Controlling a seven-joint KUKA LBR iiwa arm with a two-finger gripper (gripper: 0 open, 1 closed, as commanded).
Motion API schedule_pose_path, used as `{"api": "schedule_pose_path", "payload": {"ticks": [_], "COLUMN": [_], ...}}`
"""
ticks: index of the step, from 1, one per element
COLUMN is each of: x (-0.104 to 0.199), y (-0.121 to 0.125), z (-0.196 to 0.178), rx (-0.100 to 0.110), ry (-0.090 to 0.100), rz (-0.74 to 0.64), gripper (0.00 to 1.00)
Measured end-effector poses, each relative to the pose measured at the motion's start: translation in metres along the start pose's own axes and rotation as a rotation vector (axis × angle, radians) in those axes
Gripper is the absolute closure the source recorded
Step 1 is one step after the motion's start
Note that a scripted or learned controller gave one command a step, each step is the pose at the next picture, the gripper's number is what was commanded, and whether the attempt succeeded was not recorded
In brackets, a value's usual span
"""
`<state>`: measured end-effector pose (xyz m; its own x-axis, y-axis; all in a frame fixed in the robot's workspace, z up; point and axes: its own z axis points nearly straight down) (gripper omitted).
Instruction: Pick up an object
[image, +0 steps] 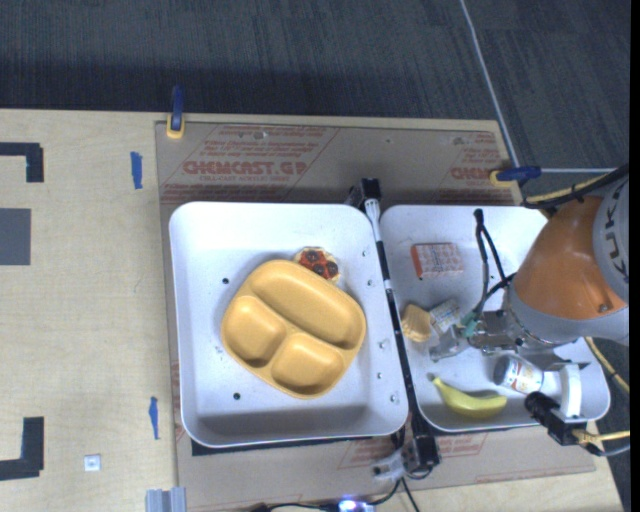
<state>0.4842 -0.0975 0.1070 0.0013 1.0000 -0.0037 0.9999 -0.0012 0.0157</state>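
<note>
While the gripper hangs low in the right bin, right of the frame's centre, I cannot tell whether its jaws are open, closed or gripping anything. Candidate objects crowd around it: a yellowish lump just to its left, a banana below, a small bottle lower right, a printed packet above. Such crowding risks a glancing contact that shoves things aside. The yellow divided tray lies well apart in the left bin.

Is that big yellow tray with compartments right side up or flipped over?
Flipped over, it seems: the yellow three-compartment plastic tray in the left white bin shows bulging, rounded sections, not hollows.
</note>
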Motion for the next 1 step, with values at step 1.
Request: {"api": "schedule_pose_path", "payload": {"ticks": [1], "x": [0.0054], "y": [-0.0048], "z": [0.0210], "rx": [0.014], "ry": [0.004], "rz": [0.000], "gripper": [0.00]}}
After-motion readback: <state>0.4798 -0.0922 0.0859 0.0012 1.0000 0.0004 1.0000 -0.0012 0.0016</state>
